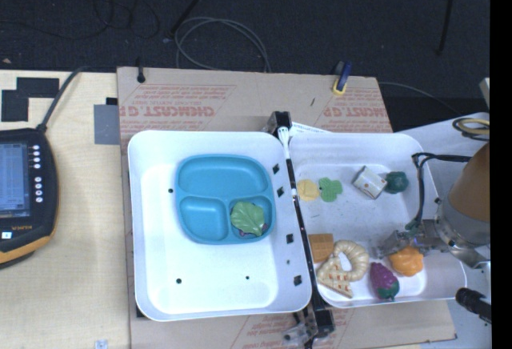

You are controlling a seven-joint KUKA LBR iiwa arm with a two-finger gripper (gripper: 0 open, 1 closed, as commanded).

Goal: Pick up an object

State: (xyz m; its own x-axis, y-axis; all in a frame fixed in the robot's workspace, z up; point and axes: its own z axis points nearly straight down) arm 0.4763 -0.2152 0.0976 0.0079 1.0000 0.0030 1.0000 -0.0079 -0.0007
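Tool (406,247) low at right, arm angled inward

Grey arm (472,215) with an orange band, black cable looping above it.

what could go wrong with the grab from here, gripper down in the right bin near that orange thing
The gripper sits low beside the orange object, which lies tight against the purple object and near the pretzel. Closing there might catch two items or knock one aside. The orange object looks rounded, so it may slip out. It also lies near the bin wall, leaving little room.
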